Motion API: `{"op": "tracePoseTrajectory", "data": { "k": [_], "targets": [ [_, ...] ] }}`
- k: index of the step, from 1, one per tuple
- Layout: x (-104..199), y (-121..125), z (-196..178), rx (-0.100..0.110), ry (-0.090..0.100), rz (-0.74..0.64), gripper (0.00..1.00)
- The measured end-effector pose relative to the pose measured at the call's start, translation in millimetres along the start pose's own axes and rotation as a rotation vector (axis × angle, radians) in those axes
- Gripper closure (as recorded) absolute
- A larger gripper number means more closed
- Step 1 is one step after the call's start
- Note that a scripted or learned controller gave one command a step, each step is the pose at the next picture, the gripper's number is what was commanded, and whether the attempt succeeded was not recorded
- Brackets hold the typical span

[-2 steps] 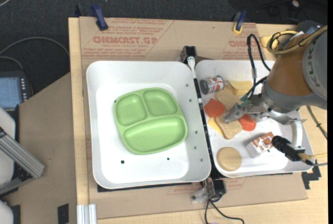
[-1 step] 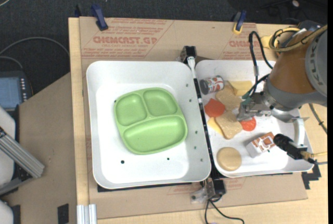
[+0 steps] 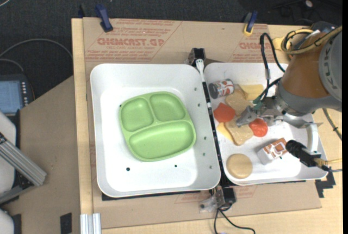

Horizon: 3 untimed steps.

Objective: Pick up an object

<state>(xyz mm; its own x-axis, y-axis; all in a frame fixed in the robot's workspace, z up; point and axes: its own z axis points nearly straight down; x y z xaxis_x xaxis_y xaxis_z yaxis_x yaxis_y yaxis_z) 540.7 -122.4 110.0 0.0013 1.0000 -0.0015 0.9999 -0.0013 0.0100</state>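
Note:
The right bin [image 3: 304, 173] holds several play-food items. A red and white can [image 3: 222, 87] lies at its far left, with a yellow cheese slice [image 3: 253, 91] and a tan bread piece [image 3: 236, 102] beside it. Lower down are an orange-red piece [image 3: 223, 113], a red tomato-like piece [image 3: 260, 128], a bread slice [image 3: 237, 133], a round bun [image 3: 239, 166] and a small orange and grey box [image 3: 272, 149]. My gripper [image 3: 246, 118] hangs low over the middle of this bin, between the tan bread piece and the bread slice, just left of the red piece.
The left bin [image 3: 109, 162] holds a green divided plate [image 3: 157, 127]. A raised rim [image 3: 209, 118] separates the two bins. The arm [image 3: 307, 83] covers the right bin's far right part. Blue clamps [image 3: 103, 18] sit at the bench's back edge.

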Motion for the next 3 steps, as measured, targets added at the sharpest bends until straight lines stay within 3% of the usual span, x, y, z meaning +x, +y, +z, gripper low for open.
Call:
{"op": "tracePoseTrajectory", "data": {
  "k": [1,2,3],
  "targets": [
    [-15.9,-19.9,23.8,0.007,0.004,0.002,0.0],
    [-70.1,75.5,24.0,-0.002,-0.005,-0.004,0.0],
    [-48.0,114.4,25.6,0.009,0.0,-0.004,0.0]
  ]
}}
